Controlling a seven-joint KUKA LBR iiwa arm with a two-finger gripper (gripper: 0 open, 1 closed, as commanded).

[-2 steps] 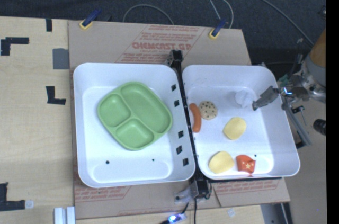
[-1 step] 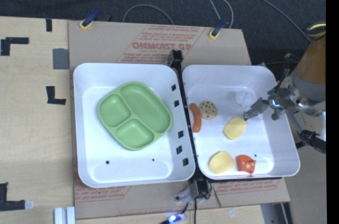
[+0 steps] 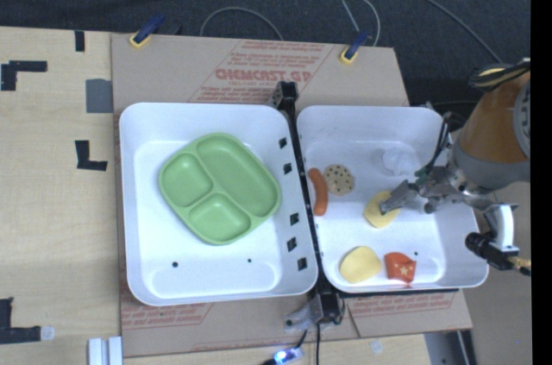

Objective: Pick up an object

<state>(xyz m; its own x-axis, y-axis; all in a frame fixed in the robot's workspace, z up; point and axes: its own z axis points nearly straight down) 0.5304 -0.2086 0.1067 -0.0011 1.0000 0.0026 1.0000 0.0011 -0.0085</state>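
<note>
Right bin [image 3: 362, 117]: five loose items, spread apart so each can be approached singly. Sausage [image 3: 319, 191], orange-red, lying along the left wall beside the divider. Cookie [image 3: 339, 178], brown and speckled, just beside the sausage. Yellow piece [image 3: 380, 210], pale, mid-bin, the likeliest target: the gripper [image 3: 404, 198] sits low at its upper right edge, touching or nearly so. Fingers dark and foreshortened; I cannot tell whether they are wide, narrow or closed on anything, and nothing shows lifted. Lemon [image 3: 360, 264], rounded, near the front wall. Red piece [image 3: 399, 267], just right of the lemon. A faint clear item near the back wall is too indistinct to name. Arm [image 3: 493, 139]: reaches in over the right rim, wrist bent down into the bin, consistent with a descent for a grasp. Left bin [image 3: 138, 182]: one green tray [image 3: 220, 186], three compartments, lying at a slant. Surface: both bins rest on a cardboard sheet [image 3: 259, 66] clipped at its rear corners, over a wooden table [image 3: 43, 182] with black tape marks. Room: dark carpet behind, with cables trailing across it.
</note>
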